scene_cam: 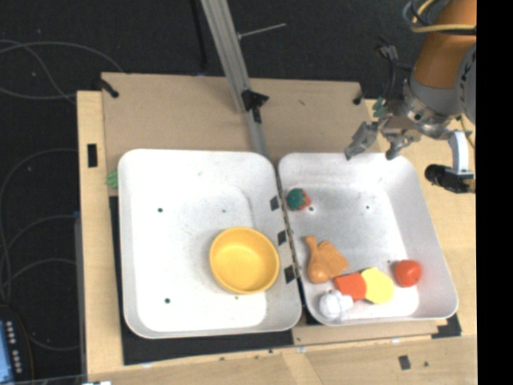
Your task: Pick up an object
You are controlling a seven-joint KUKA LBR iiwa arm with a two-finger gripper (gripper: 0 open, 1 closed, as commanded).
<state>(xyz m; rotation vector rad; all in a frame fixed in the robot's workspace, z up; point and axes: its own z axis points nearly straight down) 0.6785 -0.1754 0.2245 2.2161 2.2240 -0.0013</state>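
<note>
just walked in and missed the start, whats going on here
A grey and orange robot arm is set to pick something up. Its gripper is over the far edge of the right bin, fingers apart and holding nothing. The right bin holds a cluster of small toys near its front edge, including a red ball. The left bin holds a yellow bowl.

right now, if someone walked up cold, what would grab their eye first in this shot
The yellow bowl stands out, sitting alone in the left bin near its lower right corner. Next comes the bright cluster along the near edge of the right bin: an orange toy, a yellow piece, a red ball and a white object. The tool hangs open over that bin's far edge, holding nothing.
</note>
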